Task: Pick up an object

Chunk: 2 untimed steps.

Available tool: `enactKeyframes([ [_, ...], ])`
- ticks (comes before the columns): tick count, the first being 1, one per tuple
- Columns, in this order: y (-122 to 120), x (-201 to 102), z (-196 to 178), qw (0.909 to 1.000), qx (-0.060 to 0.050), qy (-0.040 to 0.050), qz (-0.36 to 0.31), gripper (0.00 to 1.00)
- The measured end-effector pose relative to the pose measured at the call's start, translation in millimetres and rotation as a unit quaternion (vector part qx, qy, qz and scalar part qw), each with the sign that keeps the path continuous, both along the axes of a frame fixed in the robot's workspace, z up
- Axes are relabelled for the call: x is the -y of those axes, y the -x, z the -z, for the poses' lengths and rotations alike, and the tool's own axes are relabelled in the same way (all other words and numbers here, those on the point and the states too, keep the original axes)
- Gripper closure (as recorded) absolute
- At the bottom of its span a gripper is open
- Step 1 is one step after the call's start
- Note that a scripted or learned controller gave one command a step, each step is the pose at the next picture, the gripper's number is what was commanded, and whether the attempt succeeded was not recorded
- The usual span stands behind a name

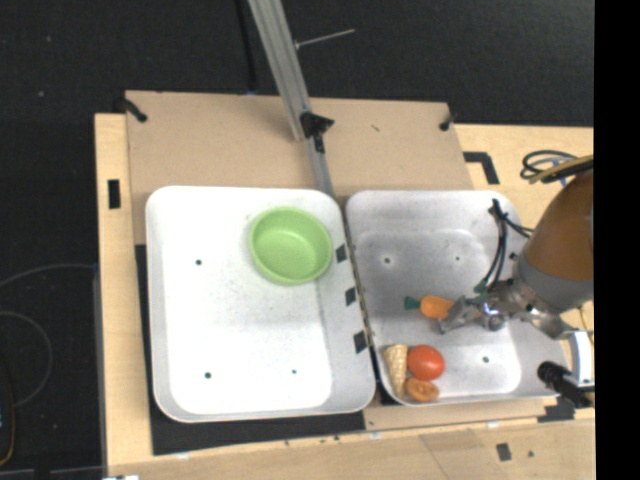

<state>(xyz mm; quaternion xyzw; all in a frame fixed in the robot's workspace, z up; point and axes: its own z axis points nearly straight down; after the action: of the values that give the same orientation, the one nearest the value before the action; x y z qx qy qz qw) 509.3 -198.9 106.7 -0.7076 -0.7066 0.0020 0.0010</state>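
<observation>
In the right bin (pixel 400 228) a small orange carrot-like toy (pixel 434 306) with a green tip lies near the middle. My gripper (pixel 460 316) is low in that bin, right beside the toy's right end and touching or nearly touching it. The grey arm with its orange band (pixel 565 238) comes in from the right. A red tomato (pixel 426 361), a beige piece (pixel 397 362) and a small orange piece (pixel 421 390) sit together at the bin's front left corner.
A green bowl (pixel 290 245) stands in the upper right part of the left bin (pixel 200 348). A metal pole (pixel 285 58) slants up from between the bins at the back. Cables (pixel 548 165) lie at the right.
</observation>
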Motion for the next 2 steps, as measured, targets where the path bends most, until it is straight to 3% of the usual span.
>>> enactKeyframes([
  [1, -3, 0, -14, 1.0000, 0.005, -0.0001, 0.002, 1.00],
  [2, 1, 7, -59, 1.0000, 0.004, 0.0002, 0.001, 1.00],
])
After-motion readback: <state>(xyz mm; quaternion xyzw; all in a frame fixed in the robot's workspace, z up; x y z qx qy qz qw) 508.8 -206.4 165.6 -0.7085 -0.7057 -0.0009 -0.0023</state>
